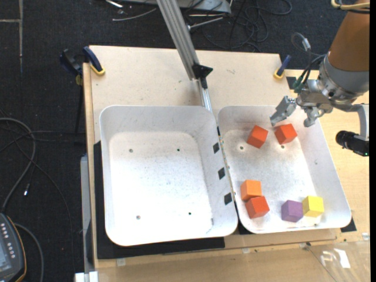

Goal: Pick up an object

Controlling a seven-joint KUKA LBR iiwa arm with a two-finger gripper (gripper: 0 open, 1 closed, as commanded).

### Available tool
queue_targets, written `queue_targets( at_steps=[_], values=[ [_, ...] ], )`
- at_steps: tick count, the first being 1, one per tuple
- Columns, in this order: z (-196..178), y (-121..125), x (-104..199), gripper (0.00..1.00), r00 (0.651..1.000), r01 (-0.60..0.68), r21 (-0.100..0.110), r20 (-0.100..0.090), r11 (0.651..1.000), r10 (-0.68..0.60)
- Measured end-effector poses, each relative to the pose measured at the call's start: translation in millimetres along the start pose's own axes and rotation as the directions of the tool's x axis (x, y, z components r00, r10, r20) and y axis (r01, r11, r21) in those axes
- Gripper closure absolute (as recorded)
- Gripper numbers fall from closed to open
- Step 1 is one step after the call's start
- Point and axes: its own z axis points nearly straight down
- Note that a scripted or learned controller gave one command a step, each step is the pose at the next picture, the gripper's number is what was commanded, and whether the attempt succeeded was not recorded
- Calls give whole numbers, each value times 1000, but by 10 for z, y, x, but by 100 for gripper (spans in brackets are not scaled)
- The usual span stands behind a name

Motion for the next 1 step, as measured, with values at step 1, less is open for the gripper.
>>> queue_targets(
  at_steps=[1],
  values=[
    [1438,455,98,0,1000,4,7,-1,1000,-4]
  ],
)
